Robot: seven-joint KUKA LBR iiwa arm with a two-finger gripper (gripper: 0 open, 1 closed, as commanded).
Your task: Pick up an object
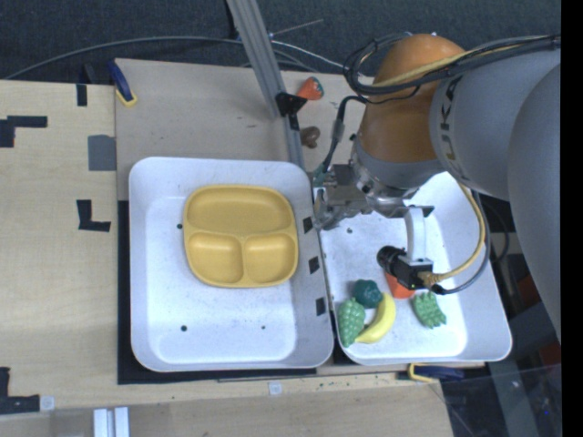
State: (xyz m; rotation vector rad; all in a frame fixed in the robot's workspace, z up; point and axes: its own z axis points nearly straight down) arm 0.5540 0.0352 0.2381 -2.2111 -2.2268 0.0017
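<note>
My gripper (333, 209) hangs over the upper left corner of the right bin (483, 335), close to the wall it shares with the left bin. Nothing shows beneath it. Toy foods lie together at the front of the right bin: a yellow banana (382, 320), a light green bunch (351, 320) touching the banana's left end, a dark green piece (367, 291) just above them, an orange-red piece (400, 287) partly under a black fitting, and another light green piece (428, 309) to the right. These lie well in front of the gripper.
A yellow divided plate (241, 235) lies in the left bin (146, 335). A grey pole (260, 44) slants down to the bins' back edge. The arm's wide grey body (510, 126) and orange band (405, 89) cover the right bin's back half.
</note>
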